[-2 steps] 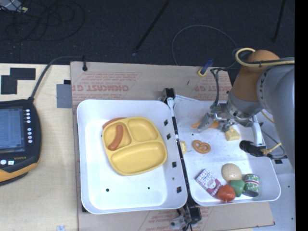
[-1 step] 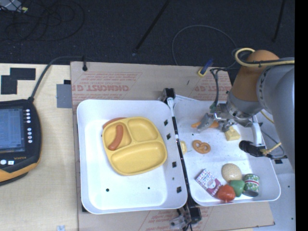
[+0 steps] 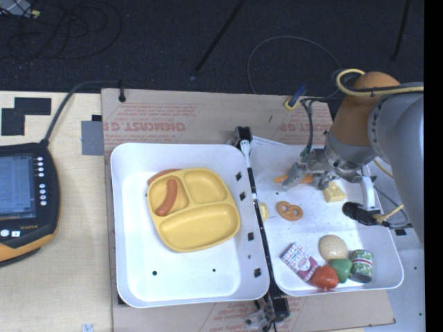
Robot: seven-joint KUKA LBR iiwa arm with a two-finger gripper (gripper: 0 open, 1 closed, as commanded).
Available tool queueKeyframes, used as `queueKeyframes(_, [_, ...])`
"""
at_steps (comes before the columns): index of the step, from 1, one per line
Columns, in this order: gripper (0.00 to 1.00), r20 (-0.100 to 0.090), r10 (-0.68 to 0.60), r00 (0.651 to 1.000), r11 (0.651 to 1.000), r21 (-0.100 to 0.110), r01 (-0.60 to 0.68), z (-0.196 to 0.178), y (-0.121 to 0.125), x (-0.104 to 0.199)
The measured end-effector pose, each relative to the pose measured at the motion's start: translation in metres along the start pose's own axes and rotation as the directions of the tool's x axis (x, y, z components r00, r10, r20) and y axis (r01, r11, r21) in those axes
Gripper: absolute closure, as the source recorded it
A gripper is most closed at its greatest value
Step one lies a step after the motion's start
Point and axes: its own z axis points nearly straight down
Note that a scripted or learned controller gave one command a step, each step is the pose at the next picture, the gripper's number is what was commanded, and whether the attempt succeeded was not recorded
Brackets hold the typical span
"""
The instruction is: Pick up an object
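Mostly plastic, on cardboard and dark carpet-like floor.

The two bins [image 3: 131, 268] look like smooth white plastic with a slight sheen. The yellow tray [image 3: 201, 223] is smooth, glossy plastic, and the sausage [image 3: 168, 197] in it looks like shiny toy plastic. The pretzel [image 3: 289, 211], the egg-like piece [image 3: 333, 246], the tomato [image 3: 325, 277] and the green piece [image 3: 341, 268] also look like moulded plastic, softly glossy. The packet [image 3: 298, 260] has a printed, wrapper-like face. The surface [image 3: 173, 116] under the bins is matt brown cardboard with red print. The arm [image 3: 401, 137] has a smooth grey casing; the orange band [image 3: 360, 109] is glossy. The claw [image 3: 315, 175] looks like dull metal. The floor [image 3: 138, 33] behind is dark, rough and matt.
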Motion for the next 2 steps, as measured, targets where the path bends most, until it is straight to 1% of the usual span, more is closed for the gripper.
queueKeyframes(1, [0.00, 0.000, -0.001, 1.000, 1.000, 0.000, 0.001, 0.000, 0.000, 0.006])
queueKeyframes(2, [0.00, 0.001, 0.001, 1.000, 1.000, -0.002, -0.001, 0.000, 0.001, -0.013])
